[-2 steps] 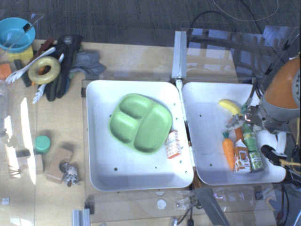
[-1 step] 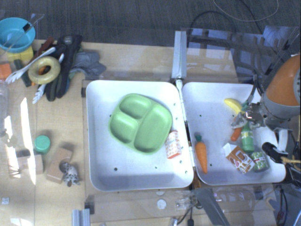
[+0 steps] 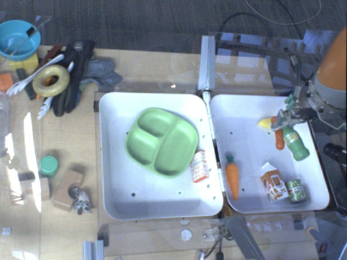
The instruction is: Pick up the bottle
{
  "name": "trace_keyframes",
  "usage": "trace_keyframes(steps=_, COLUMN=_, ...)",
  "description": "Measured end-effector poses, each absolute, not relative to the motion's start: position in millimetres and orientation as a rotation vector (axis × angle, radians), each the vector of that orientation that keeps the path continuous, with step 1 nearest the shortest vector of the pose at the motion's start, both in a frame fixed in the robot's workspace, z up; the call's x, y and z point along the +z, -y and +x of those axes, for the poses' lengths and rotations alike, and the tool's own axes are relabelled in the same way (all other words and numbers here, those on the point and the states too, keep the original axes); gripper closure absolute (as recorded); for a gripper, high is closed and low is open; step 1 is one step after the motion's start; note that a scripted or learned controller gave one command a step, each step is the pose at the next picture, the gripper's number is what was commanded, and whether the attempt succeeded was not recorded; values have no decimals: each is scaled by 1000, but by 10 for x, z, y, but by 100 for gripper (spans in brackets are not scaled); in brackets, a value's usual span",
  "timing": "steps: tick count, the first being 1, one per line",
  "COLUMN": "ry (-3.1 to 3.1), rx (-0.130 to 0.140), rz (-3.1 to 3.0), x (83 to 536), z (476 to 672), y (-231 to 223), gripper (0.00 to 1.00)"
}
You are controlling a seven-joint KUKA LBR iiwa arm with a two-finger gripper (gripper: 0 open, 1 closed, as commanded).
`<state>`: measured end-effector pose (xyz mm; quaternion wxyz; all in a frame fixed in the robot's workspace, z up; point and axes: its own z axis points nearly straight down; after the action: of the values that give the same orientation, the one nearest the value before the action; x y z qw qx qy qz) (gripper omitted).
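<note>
I'm reading this as the grasp step: my claw (image 3: 286,118) is sitting at the top of the green bottle (image 3: 296,144) in the right bin (image 3: 246,194), though I cannot tell its state, so next I'm confirming grip before lifting straight up.

Arm: grey body, orange band.
We record a rounded orange band (image 3: 333,66) above a pale grey wrist ring (image 3: 328,95); below it we note dark grey fittings and a small metal pincer (image 3: 286,116) with a touch of green plastic on its mount. Thin dark cables run beside the wrist.
</note>
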<state>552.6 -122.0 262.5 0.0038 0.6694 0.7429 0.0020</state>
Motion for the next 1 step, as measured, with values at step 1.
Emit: trace_keyframes(steps=1, ry=-2647, rx=5, rz=1678, x=2869, z=6036, y=701, gripper=100)
